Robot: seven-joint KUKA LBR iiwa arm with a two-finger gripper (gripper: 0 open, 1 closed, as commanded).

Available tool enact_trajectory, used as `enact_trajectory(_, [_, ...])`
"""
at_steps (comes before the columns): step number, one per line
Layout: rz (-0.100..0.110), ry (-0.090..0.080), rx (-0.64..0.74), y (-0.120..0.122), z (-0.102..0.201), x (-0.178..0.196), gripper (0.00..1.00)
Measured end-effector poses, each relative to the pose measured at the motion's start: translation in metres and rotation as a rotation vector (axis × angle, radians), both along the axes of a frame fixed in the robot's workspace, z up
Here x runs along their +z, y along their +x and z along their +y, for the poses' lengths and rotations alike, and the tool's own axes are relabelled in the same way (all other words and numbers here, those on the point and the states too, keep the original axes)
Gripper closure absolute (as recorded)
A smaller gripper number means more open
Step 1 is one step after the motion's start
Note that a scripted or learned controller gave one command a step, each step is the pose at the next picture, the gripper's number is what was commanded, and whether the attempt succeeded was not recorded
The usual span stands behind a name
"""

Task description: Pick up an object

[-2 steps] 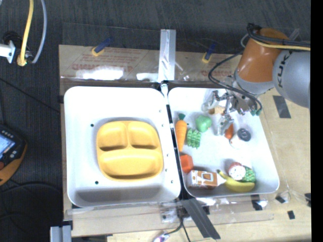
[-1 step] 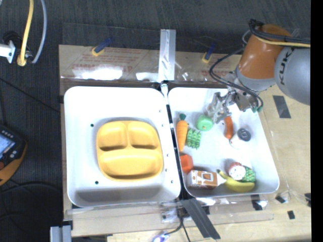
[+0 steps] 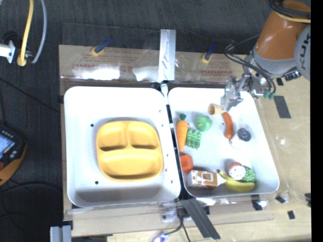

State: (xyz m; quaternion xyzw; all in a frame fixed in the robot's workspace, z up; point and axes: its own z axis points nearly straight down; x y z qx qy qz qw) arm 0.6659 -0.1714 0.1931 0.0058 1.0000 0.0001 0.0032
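Note:
My gripper [image 3: 231, 103] hangs over the far right part of the right bin [image 3: 262, 135], open, with nothing between its fingers. Just below and left of it lies a small tan cone [image 3: 215, 109]. A red sausage [image 3: 228, 125] lies right under it. Further left are a green ball [image 3: 203, 122], a carrot [image 3: 181, 133] and a green ridged piece [image 3: 193, 138]. A dark round disc [image 3: 244, 134] rests near the right wall. Along the near side sit a red piece [image 3: 186, 162], a small carton [image 3: 203, 179], a banana [image 3: 238, 186] and a red-and-white round item [image 3: 235, 171].
The left bin [image 3: 81, 115] holds a yellow divided plate [image 3: 130, 150]. A metal divider post [image 3: 167, 54] stands between the bins at the back. The arm's orange band [image 3: 281, 32] is at the upper right, with cables beside it.

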Motion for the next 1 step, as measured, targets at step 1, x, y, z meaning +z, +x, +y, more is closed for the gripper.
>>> enact_trajectory(1, [0.0,0.0,0.0,0.0,0.0,0.0,0.0])
